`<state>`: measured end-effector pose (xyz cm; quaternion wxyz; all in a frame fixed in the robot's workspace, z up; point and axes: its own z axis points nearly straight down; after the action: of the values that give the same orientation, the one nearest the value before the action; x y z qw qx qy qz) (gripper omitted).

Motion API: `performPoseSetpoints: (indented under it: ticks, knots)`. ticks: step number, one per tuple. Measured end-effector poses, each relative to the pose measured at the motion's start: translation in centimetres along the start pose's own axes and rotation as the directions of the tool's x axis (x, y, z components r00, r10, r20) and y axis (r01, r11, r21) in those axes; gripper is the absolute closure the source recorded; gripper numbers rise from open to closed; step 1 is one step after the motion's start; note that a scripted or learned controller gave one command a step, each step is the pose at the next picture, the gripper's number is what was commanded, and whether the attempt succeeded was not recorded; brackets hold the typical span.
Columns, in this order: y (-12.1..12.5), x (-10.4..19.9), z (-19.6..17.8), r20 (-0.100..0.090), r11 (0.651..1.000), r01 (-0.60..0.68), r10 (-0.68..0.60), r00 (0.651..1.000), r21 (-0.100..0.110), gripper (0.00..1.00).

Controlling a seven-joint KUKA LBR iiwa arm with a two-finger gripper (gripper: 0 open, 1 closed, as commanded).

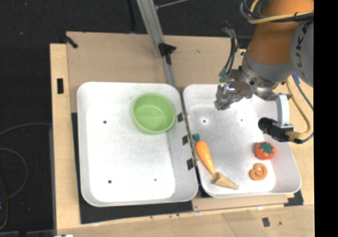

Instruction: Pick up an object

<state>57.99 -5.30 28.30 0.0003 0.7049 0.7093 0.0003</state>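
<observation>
Hanging over the top part of the right bin (pixel 280 186), the gripper (pixel 226 97) sat at the end of the grey and orange arm (pixel 274 25), which came in from the right. It was small and dark in the picture, so I could not tell if it was let go or squeezed tight. Nothing could be seen in it.

Down in the right bin lay four toys. A carrot (pixel 204 155) lay near the bin's left wall, with its green top pointing up and away. A tan wedge (pixel 225 181) touched the carrot's thin end, near the front edge. A tomato (pixel 264 150) with a green top sat over on the right side. A little orange pretzel (pixel 258 171) sat just below the tomato. All four were well apart from the gripper.

The left bin (pixel 105 178) held a green bowl (pixel 153 113), standing right way up near its top right corner. Both bins sat side by side on the brown bench (pixel 116 56).
</observation>
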Motion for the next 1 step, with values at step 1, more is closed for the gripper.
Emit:
performPoseSetpoints:
  ticks: [1]
  knots:
    - [0.45, 4.57, 1.63, 0.001, 1.0, -0.002, 0.002, 1.0, 0.002, 1.0]
